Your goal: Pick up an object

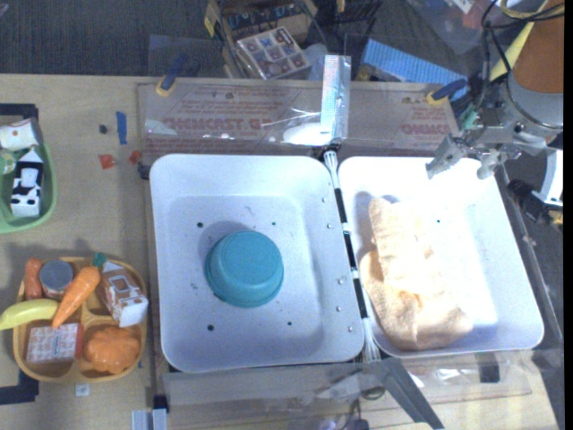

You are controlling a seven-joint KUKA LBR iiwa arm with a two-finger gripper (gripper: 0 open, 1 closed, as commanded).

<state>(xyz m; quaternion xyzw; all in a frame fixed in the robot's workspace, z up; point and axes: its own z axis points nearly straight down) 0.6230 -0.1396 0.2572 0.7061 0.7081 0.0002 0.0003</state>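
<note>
our pincer [463, 159] hangs over the far right corner of the right bin [519, 240], its two fingers splayed apart and nothing between them, so we read it as released and waiting to come down. we judge that it sits high and to the side because that keeps the bins in the camera's sight while a target is chosen. two things could be picked. a cream towel [412, 280] lies crumpled along the left half of the right bin, near the wall it shares with its neighbour, and a teal bowl [244, 268] rests upside down near the middle of the left bin [179, 186], well apart from every wall. the towel is the nearer one, and its soft folds offer ridges for the fingers to pinch, which makes it the likelier choice in our view; the bowl shows only its smooth rounded bottom, which we think would be hard to grip from above. off to the left on the bench [81, 141], a yellow tray [18, 348] of toy food and a green dish [40, 206] stand outside the bins, so we take them as no part of this job.
</note>
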